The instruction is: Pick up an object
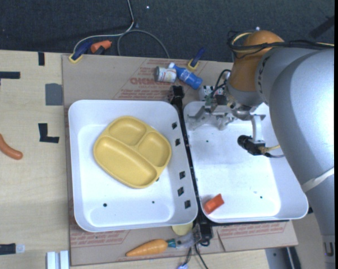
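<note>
Gripper (213, 114) of mine hangs low at right bin's (269, 209) far-left corner, can't tell grip state, w/ 1 orange block (213, 203) near front edge.

Arm (303, 111) cut off by right edge; its bulk covers the right bin's (241, 178) far right corner and part of the wall. Gripper (216, 114) seen from above, fingertips too small to tell apart. Yellow obj (181, 228) at near edge half hidden under bin rims, can't ID. Bottle label (167, 73) blurred, unreadable.
</note>
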### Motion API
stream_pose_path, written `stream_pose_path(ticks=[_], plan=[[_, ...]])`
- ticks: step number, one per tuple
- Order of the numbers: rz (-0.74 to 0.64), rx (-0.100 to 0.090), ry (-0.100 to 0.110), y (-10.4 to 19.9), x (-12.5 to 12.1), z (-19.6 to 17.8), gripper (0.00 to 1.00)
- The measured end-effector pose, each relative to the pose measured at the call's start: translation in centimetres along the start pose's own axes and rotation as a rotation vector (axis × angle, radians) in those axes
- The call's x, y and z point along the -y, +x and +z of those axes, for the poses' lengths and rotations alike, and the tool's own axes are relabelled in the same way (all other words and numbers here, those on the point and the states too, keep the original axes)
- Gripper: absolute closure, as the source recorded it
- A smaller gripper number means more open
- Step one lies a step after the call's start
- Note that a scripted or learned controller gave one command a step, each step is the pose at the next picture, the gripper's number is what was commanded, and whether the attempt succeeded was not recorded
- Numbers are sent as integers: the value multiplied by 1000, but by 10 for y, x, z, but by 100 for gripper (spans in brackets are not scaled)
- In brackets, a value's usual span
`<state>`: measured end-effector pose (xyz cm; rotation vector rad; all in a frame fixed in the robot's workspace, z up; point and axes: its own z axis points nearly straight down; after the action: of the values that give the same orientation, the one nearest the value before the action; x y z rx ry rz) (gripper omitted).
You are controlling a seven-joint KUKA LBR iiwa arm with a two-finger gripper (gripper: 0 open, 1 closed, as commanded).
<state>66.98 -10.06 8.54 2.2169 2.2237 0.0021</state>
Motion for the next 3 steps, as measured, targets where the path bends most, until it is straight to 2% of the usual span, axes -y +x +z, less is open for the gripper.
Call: stream_pose_path(ticks=[1, 2, 3], plan=[[2, 2, 1, 6, 1, 0, 0], [10, 6, 1, -97, 3, -27, 0], [1, 1, 2, -26, 104, -2, 0]])
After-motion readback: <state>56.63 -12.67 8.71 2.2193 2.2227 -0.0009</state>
